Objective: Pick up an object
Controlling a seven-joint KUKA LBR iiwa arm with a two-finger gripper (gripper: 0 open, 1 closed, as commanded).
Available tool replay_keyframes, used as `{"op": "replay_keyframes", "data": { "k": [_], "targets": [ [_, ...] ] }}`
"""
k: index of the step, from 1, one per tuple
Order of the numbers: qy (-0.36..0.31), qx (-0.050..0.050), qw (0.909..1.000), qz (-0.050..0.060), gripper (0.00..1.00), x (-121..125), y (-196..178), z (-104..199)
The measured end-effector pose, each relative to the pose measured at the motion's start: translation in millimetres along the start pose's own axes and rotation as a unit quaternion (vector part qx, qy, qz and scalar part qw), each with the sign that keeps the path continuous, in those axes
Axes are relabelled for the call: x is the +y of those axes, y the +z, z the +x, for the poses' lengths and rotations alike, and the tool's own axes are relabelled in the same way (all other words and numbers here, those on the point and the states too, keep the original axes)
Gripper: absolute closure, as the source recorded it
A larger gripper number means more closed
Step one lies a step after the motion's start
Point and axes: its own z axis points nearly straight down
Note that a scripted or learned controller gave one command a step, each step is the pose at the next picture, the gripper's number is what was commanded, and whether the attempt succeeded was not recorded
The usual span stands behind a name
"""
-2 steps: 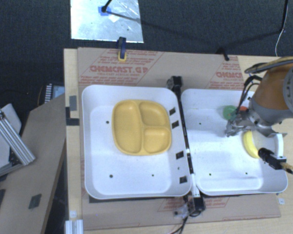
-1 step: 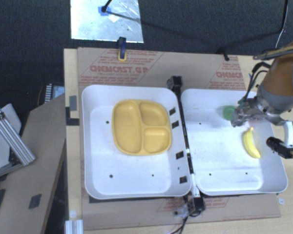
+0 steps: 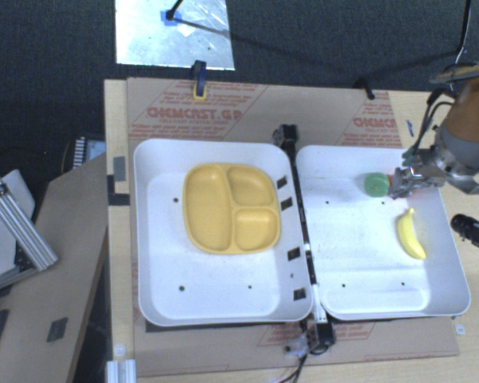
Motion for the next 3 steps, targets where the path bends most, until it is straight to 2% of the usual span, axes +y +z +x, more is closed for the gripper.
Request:
{"op": "replay_keyframes", "data": {
  "k": [1, 3],
  "targets": [
    [0.0, 0.0, 1.0, 0.0, 1.0, 1.6, -35.9, -0.3],
    [-0.003, 0.002, 1.0, 0.002, 1.0, 4.7, -44.8, 116.3]
  ]
}}
